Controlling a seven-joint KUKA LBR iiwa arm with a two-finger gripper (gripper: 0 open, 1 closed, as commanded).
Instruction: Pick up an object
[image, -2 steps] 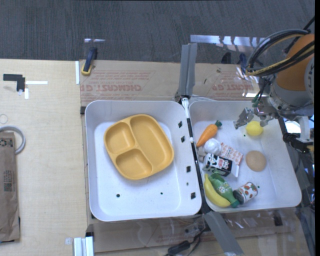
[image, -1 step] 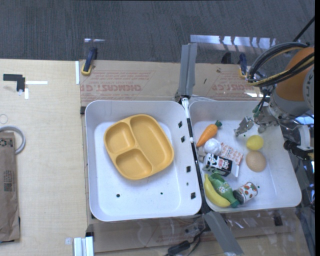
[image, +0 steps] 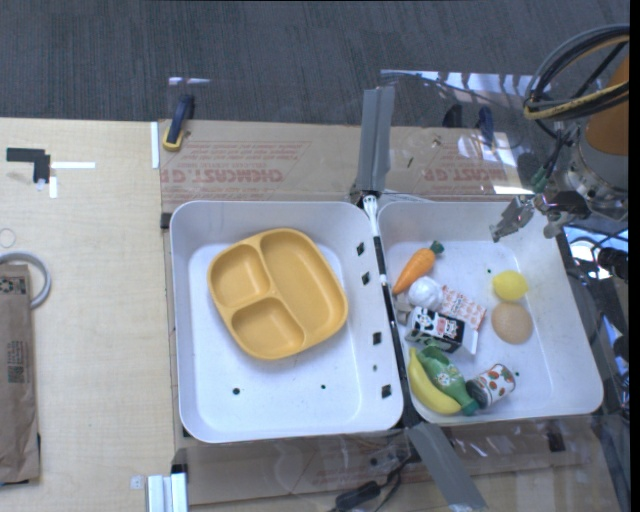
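Your gripper (image: 528, 215) hangs open and empty over the right bin's (image: 575, 300) far corner. I'd go for the lemon (image: 510, 286), sitting near the beige egg (image: 512, 324): probably light, hard plastic, kinda slippery, so pinch across its middle.
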